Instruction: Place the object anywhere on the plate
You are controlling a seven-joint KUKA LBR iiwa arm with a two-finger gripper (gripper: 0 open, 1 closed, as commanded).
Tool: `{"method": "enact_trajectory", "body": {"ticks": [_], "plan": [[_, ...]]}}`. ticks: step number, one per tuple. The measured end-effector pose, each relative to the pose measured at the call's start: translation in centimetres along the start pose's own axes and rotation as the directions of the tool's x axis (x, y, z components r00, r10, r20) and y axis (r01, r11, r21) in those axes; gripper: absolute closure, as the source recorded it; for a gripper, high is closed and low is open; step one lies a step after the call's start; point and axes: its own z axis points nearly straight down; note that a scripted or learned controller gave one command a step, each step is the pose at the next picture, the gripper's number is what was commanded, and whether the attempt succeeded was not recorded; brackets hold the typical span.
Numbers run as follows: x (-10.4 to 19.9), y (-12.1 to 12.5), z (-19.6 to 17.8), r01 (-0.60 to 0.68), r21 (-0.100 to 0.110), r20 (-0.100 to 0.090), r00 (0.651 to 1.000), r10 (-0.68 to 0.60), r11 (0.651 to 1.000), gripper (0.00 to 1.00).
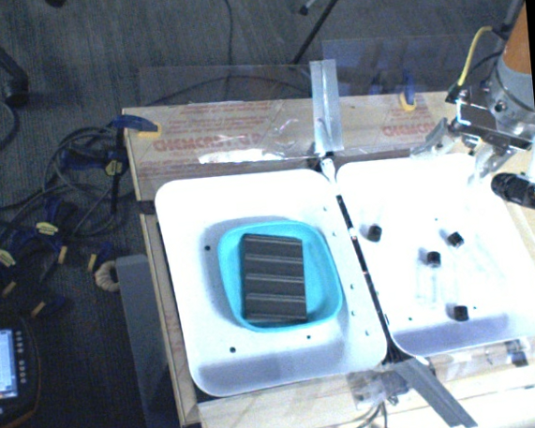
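There are two white bins side by side on the bench. The left bin (pixel 186 291) holds one blue plate (pixel 322 269). The plate is smooth and has round corners. One dark grey block (pixel 274 276) lies on the plate, right in the middle. The block is a rectangle with ridges running across its top, like little steps.

The right bin (pixel 503 317) has four small black bits in it. One black bit (pixel 373 233) sits near the left wall. Another black bit (pixel 432 258) is near the middle, one more black bit (pixel 454 238) is just to its right, and the last black bit (pixel 459 312) is near the front. There is also a clear thing (pixel 428 285) beside the middle bit, too faint to make out.

The pincer (pixel 473 146) is at the far right corner, above the back edge of the right bin. It is grey and shiny metal. Nothing is between its fingers, but I cannot tell if they are spread apart or together. The dark grey block is well apart from the pincer, over in the other bin.

A clear strip (pixel 325 99) stands up at the back, between the two bins.
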Motion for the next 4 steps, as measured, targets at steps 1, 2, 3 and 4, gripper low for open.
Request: {"method": "enact_trajectory", "body": {"ticks": [1, 2, 3, 4], "plan": [[-5.4, -6.5, 5.2, -0.026, 0.002, 0.000, 1.000, 0.026, 1.000, 0.00], [-4.2, -1.8, -9.8, 0.028, -0.002, 0.001, 1.000, -0.028, 1.000, 0.00], [-2.4, 2.3, -3.6, 0.011, 0.000, 0.002, 1.000, -0.011, 1.000, 0.00], [-2.9, 1.0, 3.8, -0.051, 0.001, 0.002, 0.999, 0.051, 0.999, 0.00]]}}
